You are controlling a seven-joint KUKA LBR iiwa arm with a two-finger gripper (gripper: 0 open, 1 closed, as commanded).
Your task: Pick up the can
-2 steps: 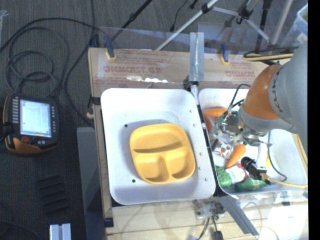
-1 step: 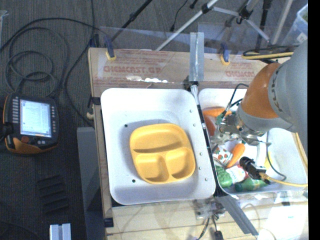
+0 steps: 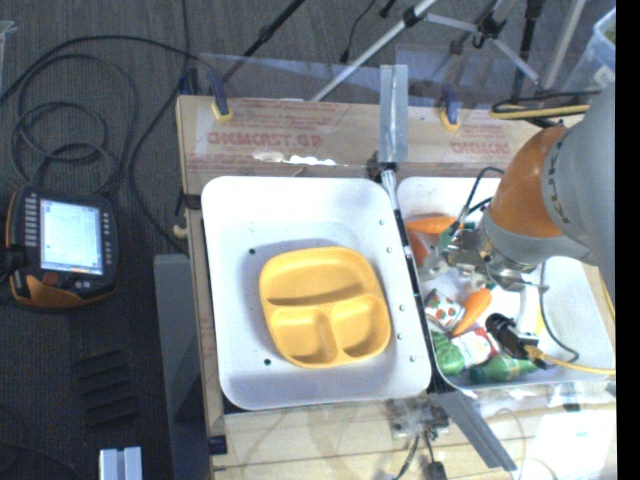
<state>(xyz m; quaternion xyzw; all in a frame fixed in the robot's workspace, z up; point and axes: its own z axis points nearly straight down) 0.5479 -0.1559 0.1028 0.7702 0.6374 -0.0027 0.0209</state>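
2 bins [image 3: 230, 298], 1 yellow tray [image 3: 325, 305].

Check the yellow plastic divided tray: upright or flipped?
Upright. The yellow plastic divided tray lies in the left white bin with its three compartments facing up; nothing in them.

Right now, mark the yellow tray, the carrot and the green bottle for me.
yellow tray [image 3: 322, 303]: camera view, middle divider.
carrot [image 3: 475, 307]: camera view, middle of its orange body.
green bottle [image 3: 503, 370]: camera view, its green side.
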